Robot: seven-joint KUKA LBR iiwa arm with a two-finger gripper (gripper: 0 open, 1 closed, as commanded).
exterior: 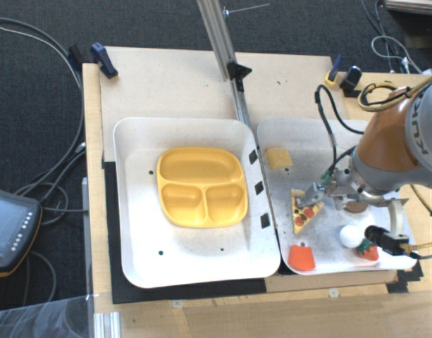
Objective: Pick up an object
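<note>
Your arm (392, 143) is low over the right bin (300, 136), and the pincer (320, 194) sits just beside the pizza-slice toy (304, 213), at its upper end and perhaps touching it. From this angle you cannot tell whether the pincer is spread or pressed together, and nothing is visibly caught in it, so treat the slice as lying free on the bin floor.

Judging from that, you are at the approach-and-grasp step, with the lift not yet done. The next move calls for the pincer to settle squarely astride the slice (a flat, thin thing, so it likely needs a low reach) and close before rising.

Other candidates lie in the same bin: a tan square block (279, 158) near the far wall, an orange piece (301, 258) at the near edge, a white ball (350, 236) and a small red item (369, 252) close to it. The left bin (131, 189) holds a yellow divided plate (201, 186), well apart from the arm.
</note>
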